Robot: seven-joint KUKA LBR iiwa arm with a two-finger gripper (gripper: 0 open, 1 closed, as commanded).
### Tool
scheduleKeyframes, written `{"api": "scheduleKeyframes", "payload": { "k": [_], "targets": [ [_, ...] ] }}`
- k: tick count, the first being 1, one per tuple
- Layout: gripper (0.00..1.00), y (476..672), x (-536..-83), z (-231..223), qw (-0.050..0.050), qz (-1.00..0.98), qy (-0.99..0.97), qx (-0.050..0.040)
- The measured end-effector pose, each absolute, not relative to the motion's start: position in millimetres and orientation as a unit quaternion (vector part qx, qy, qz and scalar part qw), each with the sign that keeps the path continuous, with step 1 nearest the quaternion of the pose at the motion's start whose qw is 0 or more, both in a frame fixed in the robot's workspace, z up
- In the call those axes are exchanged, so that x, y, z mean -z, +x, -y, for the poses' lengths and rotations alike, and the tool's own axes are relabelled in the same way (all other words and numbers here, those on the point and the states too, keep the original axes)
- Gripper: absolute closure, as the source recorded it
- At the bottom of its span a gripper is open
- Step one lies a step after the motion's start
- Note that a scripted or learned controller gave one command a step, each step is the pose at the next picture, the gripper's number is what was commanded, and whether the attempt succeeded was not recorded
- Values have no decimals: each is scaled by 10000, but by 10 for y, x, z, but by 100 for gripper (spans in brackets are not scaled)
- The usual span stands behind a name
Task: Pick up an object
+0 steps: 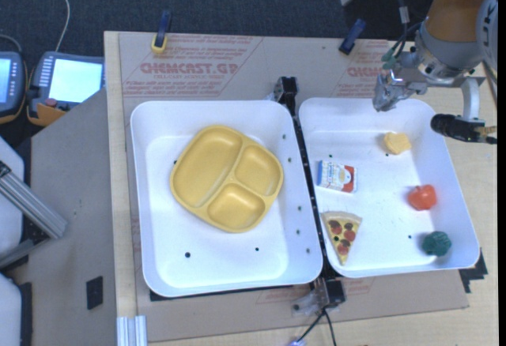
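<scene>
The right bin (371, 269) holds several small things: a pale yellow chunk (397, 144) near its back, a small white carton with blue and red print (336, 176) by the left wall, a pizza slice (342, 235) at the front left, a red ball-like item (423, 197) and a dark green one (436, 243) on the right side. My gripper (385, 98) hangs over the back edge of that bin, up and left of the yellow chunk, with nothing visibly between its fingers.
The left bin (158, 257) carries a yellow three-compartment plate (227, 178) near its middle. A black divider and clamp (286, 88) run between the bins. Blue clips (161, 30) sit on the board's back edge. Screens stand off the bench at far left.
</scene>
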State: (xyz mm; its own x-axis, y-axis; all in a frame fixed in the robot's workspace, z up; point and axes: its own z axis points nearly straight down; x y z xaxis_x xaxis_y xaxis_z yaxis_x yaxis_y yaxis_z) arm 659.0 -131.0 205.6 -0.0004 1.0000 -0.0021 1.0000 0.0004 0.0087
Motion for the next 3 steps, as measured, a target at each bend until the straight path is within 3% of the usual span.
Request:
{"api": "scheduleKeyframes", "payload": {
  "k": [1, 3],
  "targets": [
    [100, 6656, -2687, 1266, 37, -7078, 7064, -24],
    [100, 6338, -2375, 251, -22, -7090, 7053, 6]
  ]
}}
